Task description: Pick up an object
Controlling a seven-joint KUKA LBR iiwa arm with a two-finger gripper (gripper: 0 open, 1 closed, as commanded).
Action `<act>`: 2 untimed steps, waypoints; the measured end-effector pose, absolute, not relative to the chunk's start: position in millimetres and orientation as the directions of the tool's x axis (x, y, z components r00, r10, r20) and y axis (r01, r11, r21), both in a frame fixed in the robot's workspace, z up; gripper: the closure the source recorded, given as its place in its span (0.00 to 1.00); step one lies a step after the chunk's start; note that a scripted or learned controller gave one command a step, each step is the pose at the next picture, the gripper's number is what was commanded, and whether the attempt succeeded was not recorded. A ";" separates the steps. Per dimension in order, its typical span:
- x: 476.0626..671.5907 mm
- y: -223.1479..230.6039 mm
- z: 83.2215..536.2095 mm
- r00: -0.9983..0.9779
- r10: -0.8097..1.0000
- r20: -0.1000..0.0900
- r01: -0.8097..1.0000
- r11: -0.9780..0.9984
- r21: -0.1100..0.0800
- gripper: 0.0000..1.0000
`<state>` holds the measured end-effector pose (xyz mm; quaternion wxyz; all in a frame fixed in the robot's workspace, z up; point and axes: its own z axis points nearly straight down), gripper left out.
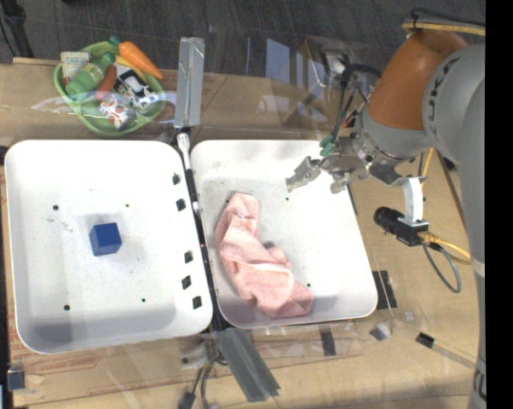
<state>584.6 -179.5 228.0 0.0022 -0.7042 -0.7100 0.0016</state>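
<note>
Grey metal makes up the gripper (pixel 312 175), which hangs over the upper right part of the right bin (pixel 342 254), above the bin floor. Its two fingers (pixel 297 177) point toward the bin's middle and look slightly spread, with nothing between them. Behind the gripper, the arm (pixel 427 83) with its orange band leans in over the right bin's far right corner.

Below and to the left of the gripper, well apart from it, a pink cloth (pixel 255 258) lies crumpled on the right bin's floor, running from near the bin's centre down to its near edge. No part of the gripper touches the cloth.

Left of the right bin, just beside it, sits the left bin (pixel 35 228), and a blue cube (pixel 106 238) rests on its floor near the middle. Beyond the left bin's far edge, a green bowl (pixel 86 119) on the bench holds small toys, an orange carrot (pixel 139 57) among them.
</note>
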 end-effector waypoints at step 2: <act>592.2 -93.1 91.1 -0.140 0.990 0.002 0.990 0.140 -0.005 0.00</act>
